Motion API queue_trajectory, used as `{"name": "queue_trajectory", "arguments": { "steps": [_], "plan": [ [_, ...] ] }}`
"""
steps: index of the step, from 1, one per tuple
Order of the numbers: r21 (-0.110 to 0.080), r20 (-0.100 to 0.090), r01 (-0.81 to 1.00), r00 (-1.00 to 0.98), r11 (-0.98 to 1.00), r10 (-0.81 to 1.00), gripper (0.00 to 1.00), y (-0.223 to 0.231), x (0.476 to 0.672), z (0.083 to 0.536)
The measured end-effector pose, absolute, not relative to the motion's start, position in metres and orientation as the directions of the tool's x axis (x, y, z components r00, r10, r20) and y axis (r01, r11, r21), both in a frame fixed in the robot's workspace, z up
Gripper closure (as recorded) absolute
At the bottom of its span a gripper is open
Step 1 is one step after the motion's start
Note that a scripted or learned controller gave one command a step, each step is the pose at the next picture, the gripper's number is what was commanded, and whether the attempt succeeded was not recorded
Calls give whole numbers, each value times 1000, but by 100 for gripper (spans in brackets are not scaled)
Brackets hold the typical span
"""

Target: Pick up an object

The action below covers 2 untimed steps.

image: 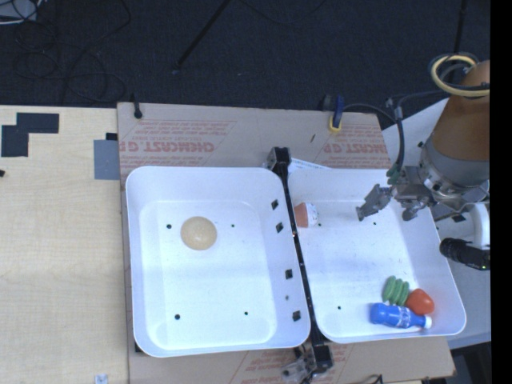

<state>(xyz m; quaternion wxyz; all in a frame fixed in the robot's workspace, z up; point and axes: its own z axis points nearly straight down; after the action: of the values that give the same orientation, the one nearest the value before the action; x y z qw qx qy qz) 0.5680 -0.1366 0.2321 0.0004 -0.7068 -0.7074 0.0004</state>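
Note:
My gripper [394,205] hangs over the far right part of the right bin [352,336], open, with nothing between its fingers. Below it, in the bin's near right corner, lie a blue bottle [398,317], a green object [394,290] and a red-orange object [420,301], close together. A small reddish and white object [304,214] rests against the right bin's left wall. A round beige object [198,234] lies alone in the left bin [208,342].
A black divider [290,246] with clips runs between the two bins. Cardboard [200,138] lies under the bins. A black part [468,253] juts in at the right edge, beside the right bin.

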Motion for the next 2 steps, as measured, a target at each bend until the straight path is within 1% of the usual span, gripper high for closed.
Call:
{"name": "queue_trajectory", "arguments": {
  "steps": [1, 2],
  "plan": [
    [0, 3, 1000, -10, 10, 1000, 0, -44, 646, 184],
    [-4, 1, 1000, -3, 3, 1000, 100, -50, 644, 197]
  ]
}}
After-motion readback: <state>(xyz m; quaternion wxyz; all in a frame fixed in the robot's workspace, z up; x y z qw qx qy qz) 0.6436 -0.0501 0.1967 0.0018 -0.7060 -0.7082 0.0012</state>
